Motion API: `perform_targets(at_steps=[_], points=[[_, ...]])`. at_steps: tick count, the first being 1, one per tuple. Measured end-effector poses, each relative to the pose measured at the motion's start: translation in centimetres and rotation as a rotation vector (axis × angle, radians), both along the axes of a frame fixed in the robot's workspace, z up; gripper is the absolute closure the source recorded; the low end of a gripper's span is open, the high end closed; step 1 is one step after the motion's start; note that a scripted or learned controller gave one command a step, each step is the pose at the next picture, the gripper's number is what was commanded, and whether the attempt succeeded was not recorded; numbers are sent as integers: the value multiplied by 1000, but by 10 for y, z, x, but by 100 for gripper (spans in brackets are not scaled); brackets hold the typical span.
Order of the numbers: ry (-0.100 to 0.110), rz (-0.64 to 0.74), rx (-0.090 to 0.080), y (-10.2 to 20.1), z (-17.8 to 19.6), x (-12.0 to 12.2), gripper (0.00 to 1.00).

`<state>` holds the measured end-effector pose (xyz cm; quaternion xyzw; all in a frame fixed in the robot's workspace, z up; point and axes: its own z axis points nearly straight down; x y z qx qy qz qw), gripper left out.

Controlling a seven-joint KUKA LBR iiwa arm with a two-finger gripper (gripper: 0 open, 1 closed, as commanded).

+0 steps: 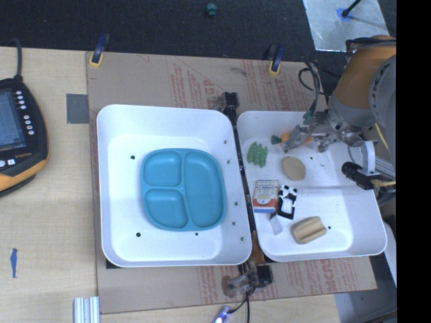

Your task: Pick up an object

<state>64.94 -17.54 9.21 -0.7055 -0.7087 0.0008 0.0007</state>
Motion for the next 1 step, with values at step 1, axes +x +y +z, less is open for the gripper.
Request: perform_targets(at_steps=[1], points=[[3, -1, 0, 23, -1, -61, 0]])
